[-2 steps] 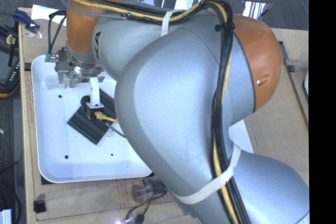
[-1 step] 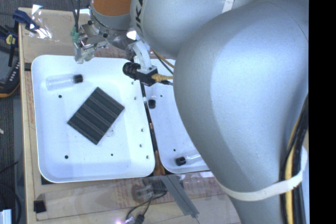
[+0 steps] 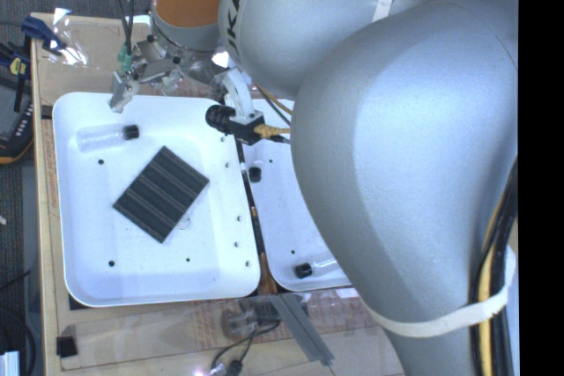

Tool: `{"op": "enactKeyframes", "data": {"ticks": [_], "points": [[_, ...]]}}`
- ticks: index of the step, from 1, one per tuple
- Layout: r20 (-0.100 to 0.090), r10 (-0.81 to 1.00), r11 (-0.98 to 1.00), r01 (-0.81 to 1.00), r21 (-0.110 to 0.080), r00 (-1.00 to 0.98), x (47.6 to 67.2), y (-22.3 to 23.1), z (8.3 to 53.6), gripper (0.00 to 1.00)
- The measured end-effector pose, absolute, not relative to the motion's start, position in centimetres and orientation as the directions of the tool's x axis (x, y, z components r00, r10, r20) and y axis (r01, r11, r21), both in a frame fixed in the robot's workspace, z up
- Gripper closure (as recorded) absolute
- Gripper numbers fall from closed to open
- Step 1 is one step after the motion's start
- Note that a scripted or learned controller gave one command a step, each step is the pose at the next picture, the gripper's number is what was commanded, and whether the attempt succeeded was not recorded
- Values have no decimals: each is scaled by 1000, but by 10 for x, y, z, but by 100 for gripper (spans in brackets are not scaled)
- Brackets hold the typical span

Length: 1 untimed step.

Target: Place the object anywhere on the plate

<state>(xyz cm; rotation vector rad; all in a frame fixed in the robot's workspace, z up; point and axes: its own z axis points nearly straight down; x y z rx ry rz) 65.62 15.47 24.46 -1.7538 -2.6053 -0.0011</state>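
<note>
1. My tool [image 3: 132, 84] hangs over the far edge of the left bin [image 3: 66, 189]; I cannot tell its spread, since the view is poor.
2. A clear vial with a black cap [image 3: 106, 136] lies just below my tool, apart from it.
3. The dark ribbed plate [image 3: 161, 193] lies farther below, perhaps slightly rightward.

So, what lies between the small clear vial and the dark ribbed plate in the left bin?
In the camera view, only bare white bin floor separates the vial from the plate.
</note>
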Motion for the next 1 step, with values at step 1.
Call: {"op": "enactKeyframes", "data": {"ticks": [1], "points": [[3,924,381,924,0,-381,656,157,255,100]]}}
